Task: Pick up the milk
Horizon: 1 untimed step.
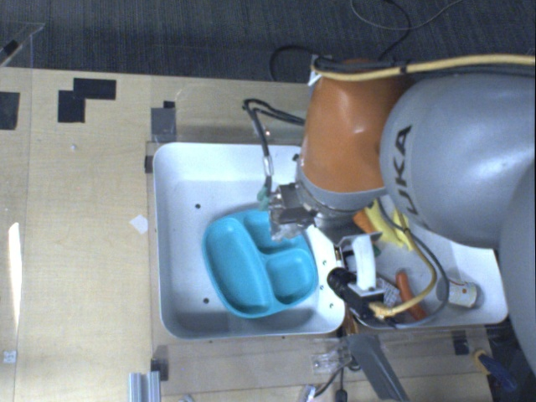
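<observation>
Where the arm (435,141) reached in from 3 o'clock, the gripper (283,218) stood over the left bin (180,224), at the 1 o'clock rim of a blue two-compartment tray (251,270); how wide it stood could not be told. Item: a small pale cylinder (463,293), off-white with a darker end, lying on its side at 4 o'clock in the right bin (481,266), well apart from the gripper; whether it was the milk could not be told. Item: an orange stick (404,285), near the cylinder on its 9 o'clock side.
</observation>
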Available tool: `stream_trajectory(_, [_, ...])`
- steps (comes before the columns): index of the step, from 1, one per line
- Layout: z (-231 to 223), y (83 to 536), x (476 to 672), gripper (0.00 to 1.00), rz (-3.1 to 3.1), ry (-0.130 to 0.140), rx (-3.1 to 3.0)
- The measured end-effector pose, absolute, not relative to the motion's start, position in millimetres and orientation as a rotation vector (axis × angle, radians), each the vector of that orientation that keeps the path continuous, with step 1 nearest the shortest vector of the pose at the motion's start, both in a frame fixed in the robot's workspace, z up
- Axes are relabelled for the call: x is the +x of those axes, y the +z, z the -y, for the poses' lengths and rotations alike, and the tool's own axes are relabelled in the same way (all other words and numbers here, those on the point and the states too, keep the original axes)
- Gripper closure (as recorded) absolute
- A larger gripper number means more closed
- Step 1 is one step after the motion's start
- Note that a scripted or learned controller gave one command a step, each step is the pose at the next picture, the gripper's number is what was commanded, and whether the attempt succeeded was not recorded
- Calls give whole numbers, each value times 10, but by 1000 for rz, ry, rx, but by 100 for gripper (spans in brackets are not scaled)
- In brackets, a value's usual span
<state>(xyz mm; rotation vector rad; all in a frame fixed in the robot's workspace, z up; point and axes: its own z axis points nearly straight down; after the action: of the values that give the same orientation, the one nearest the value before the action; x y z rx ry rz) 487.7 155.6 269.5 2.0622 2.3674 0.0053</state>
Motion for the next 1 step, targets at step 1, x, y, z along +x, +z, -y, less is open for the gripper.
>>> stream_trajectory(1, [-2265, 3257, 4968, 100, -2450, 7, 1963])
